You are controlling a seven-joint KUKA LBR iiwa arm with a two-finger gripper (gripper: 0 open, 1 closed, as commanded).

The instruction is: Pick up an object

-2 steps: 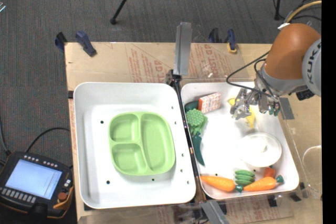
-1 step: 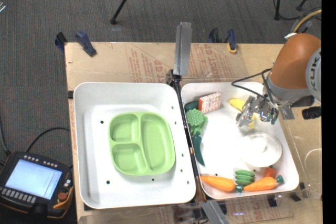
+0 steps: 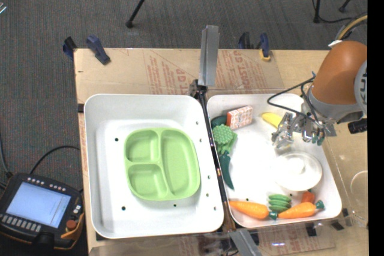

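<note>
While two carrots (image 3: 251,209) are lying along the right bin's (image 3: 333,189) near rim, the claw (image 3: 298,130) is hovering just above a white bowl (image 3: 297,171), fingers apart and gripping nothing. Farther back, the arm (image 3: 339,78) is reaching in over the bin's right side, with a banana (image 3: 272,119) just beside the claw.

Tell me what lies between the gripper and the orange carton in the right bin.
Nothing visible. The gripper hangs over the right bin, and bare white floor runs from it to the orange carton. The yellow piece sits beside that line, near the back wall.
</note>
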